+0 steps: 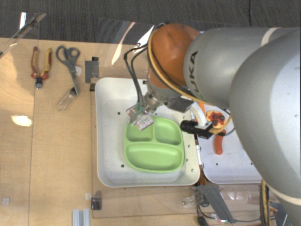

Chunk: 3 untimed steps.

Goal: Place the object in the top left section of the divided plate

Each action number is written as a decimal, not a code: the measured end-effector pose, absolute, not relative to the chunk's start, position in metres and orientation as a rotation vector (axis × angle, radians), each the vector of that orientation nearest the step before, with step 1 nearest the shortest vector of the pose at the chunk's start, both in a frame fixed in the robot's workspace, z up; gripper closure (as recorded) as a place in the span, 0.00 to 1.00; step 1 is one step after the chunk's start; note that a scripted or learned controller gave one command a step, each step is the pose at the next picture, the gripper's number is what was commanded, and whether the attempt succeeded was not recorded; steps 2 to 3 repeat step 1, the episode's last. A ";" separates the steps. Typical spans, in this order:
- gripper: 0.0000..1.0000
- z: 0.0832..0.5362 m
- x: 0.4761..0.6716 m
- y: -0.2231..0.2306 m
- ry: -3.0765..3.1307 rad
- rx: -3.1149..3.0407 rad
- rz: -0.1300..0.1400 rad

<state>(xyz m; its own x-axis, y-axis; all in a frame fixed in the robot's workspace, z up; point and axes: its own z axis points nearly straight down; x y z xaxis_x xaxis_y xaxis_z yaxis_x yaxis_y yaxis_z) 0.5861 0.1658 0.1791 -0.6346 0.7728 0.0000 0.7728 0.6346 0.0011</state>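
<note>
One green divided plate point(154, 147) sits in the left white bin point(110, 140), its three sections bare. The gripper point(141, 114) hovers over the plate's top left corner; whether it grips anything cannot be told. Pliers point(40, 66) and scissors point(69, 65) lie on the bench, well apart.

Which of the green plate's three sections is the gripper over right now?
The top left section of the divided plate. The gripper hangs at its upper edge, while the top right section and the wide bottom section lie farther from it.
</note>
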 end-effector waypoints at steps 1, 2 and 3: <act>0.00 0.179 0.586 0.165 2.839 1.343 0.002; 0.00 0.179 0.586 0.165 2.839 1.343 0.002; 0.00 0.179 0.586 0.165 2.839 1.343 0.002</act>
